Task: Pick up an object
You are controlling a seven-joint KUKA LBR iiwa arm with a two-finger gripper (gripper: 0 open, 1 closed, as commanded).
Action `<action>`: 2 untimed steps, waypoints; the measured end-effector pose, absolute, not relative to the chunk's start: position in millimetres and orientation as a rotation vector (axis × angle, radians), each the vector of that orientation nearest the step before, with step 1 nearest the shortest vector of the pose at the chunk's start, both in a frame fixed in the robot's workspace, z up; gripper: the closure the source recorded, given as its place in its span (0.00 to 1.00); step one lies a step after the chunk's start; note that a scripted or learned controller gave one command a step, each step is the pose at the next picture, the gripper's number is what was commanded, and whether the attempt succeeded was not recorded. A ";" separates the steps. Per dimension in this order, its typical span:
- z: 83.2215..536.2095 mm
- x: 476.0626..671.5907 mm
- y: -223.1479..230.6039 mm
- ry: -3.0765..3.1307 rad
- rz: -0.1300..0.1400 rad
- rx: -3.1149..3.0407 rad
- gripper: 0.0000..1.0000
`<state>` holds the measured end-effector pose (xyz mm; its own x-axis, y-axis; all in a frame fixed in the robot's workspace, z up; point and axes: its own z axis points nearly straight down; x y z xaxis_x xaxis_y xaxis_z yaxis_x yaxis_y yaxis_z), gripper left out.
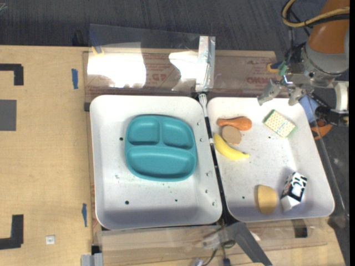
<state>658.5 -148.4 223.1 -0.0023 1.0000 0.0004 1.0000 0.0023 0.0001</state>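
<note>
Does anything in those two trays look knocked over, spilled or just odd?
Nothing looks spilled or broken. The black-and-white carton lies tipped against the right bin's wall. The banana, carrot and a brown piece crowd together. The teal divided plate sits flat in the left bin.

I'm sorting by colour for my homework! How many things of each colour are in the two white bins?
Teal: 1, divided plate
Orange: 1, carrot
Yellow: 2, banana, round piece
Tan: 1, lump
Green-yellow: 1, sponge
Black-white: 1, carton
Total: 7
</note>
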 end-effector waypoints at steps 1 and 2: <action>88.5 616.7 -156.9 -2.219 -0.007 -2.232 0.00; 85.7 665.5 -116.3 -2.316 0.007 -2.117 0.00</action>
<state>665.5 -116.3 85.7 -0.0898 0.9960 0.0002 0.9959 0.0897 -0.0060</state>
